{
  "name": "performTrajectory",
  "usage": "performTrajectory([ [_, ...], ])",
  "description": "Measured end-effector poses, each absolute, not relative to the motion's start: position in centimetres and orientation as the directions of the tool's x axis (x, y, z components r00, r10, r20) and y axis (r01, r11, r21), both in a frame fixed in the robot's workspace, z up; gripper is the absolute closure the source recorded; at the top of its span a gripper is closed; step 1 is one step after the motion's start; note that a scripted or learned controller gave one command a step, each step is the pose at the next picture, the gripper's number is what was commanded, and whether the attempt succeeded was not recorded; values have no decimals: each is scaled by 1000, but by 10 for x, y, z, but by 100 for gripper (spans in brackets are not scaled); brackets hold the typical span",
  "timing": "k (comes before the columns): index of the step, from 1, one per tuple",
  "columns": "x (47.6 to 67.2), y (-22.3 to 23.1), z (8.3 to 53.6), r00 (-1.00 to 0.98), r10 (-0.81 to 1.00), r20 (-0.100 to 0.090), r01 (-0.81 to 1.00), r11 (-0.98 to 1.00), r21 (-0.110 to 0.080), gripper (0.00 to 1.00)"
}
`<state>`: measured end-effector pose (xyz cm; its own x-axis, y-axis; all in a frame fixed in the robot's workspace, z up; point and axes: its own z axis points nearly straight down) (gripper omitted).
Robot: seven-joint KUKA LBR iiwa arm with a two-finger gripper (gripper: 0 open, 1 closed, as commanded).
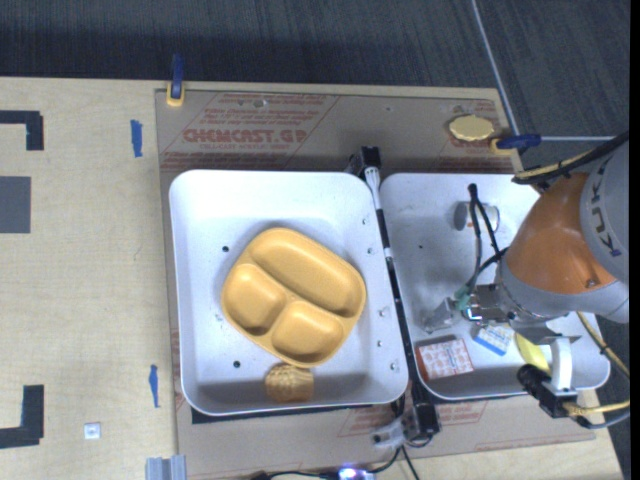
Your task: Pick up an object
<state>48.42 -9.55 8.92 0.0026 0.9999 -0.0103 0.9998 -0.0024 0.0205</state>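
Observation:
My arm reaches over the right bin [430, 203], its orange band above the wrist. The gripper [452, 310] hangs low near the middle of that bin, mostly covered by the wrist. Just below it lies a red and white packet [443, 357]. A small blue and white item [492, 340] and a yellow object [531, 352] lie to the packet's right, partly under the arm. A small grey cylinder [462, 215] stands toward the bin's back. In the left bin [195, 268] a large yellow divided plate [292, 293] lies upside down, with a small tan lump [289, 380] at its front.
Both bins sit on a cardboard sheet [250, 133] on the wooden bench. A tan disc [471, 128] lies on the cardboard behind the right bin. A black divider with cables [380, 228] runs between the bins.

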Motion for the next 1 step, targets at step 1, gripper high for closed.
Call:
performTrajectory([
  [1,484,-96,89,2,1000,-10,1000,-2,20,0],
])
